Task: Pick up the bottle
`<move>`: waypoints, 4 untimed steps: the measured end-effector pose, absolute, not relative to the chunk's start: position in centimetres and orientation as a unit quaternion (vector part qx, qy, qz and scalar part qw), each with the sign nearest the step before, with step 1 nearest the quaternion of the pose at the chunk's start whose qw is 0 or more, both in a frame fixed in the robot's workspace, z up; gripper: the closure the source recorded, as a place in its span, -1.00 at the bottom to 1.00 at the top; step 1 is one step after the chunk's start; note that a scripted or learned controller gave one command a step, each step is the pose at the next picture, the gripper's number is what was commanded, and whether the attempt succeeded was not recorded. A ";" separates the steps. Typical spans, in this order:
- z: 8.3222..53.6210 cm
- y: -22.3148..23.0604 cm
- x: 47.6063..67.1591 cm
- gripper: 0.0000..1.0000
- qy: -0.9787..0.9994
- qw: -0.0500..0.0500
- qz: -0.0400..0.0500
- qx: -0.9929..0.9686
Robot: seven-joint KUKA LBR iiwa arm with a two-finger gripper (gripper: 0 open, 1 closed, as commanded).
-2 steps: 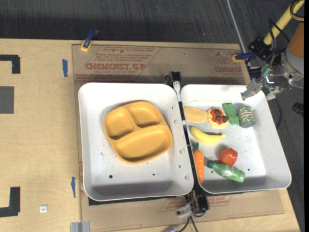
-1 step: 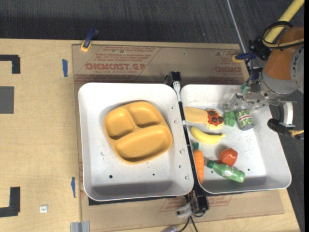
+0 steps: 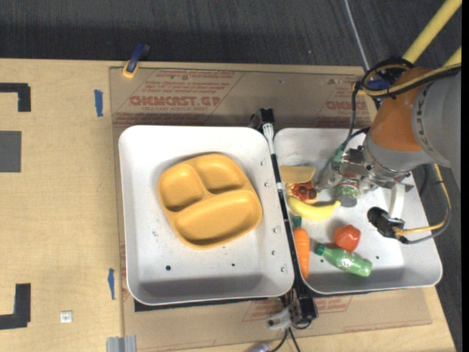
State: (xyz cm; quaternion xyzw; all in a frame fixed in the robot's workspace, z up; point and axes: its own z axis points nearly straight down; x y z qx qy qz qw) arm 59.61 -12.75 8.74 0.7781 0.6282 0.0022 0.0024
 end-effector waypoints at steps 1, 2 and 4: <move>29.9 -6.9 53.9 -1.00 0.540 0.000 0.000 0.842; 18.4 -8.7 59.1 -1.00 0.555 -0.001 -0.001 0.832; 8.7 -10.3 55.4 -1.00 0.473 0.001 0.002 0.881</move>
